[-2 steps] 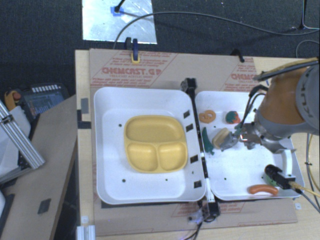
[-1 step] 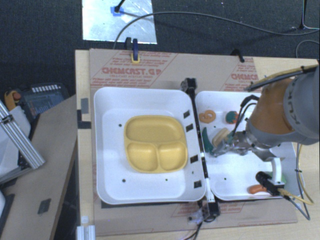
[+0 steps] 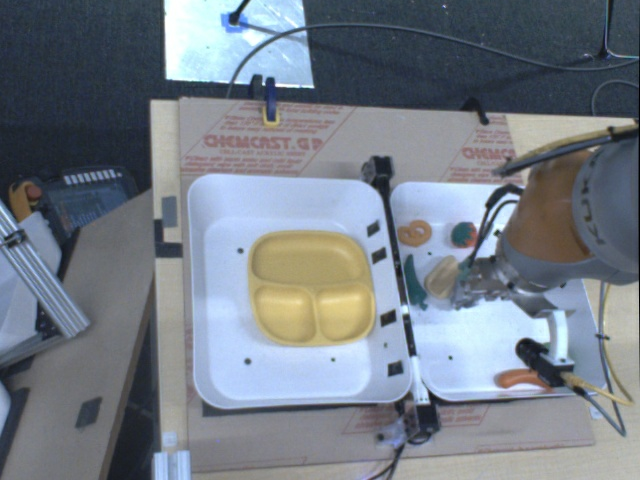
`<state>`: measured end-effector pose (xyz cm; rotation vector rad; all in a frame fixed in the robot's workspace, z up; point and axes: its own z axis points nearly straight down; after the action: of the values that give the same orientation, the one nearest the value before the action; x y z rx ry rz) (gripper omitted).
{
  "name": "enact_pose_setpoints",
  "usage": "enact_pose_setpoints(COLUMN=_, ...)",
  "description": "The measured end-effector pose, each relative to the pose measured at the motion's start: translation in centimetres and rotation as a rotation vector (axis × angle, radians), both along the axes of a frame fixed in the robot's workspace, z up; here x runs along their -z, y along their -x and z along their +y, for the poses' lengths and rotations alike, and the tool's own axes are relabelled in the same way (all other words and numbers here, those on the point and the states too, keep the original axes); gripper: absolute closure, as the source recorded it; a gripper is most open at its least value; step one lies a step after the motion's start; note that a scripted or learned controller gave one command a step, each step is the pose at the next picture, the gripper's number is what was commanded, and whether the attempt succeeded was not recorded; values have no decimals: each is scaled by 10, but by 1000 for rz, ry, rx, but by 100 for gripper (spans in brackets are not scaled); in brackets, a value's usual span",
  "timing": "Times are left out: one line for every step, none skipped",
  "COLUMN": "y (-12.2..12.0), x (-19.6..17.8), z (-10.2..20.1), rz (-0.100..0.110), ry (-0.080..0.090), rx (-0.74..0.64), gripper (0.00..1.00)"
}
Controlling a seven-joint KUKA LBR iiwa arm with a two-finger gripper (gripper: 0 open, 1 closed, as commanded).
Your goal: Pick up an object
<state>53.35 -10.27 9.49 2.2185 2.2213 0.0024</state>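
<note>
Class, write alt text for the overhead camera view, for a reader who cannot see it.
A grey robot arm with an orange band reaches from the right into the right bin, its gripper beside a pale rounded object. Nearby lie an orange ring, a green piece and an orange-handled tool. The left bin holds a yellow divided tray.

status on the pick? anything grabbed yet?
Done: the arm has reached into the right bin and the gripper is low beside a beige object. In hand: nothing visibly between its fingers. Left: the grasp and lift. The orange ring, teal piece and orange-handled tool lie untouched; the yellow divided tray sits in the left bin.
</note>
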Motion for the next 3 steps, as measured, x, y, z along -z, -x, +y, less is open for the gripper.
enact_pose_setpoints(y=3, x=-45, z=-4, rz=-3, ry=1, rx=1, gripper=100)
enact_pose_setpoints(y=-1, x=-110, z=-6, rz=-6, ry=1, rx=-3, gripper=100)
enact_pose_setpoints(y=-3, x=-156, z=-7, rz=-5, ry=1, rx=-3, gripper=100)
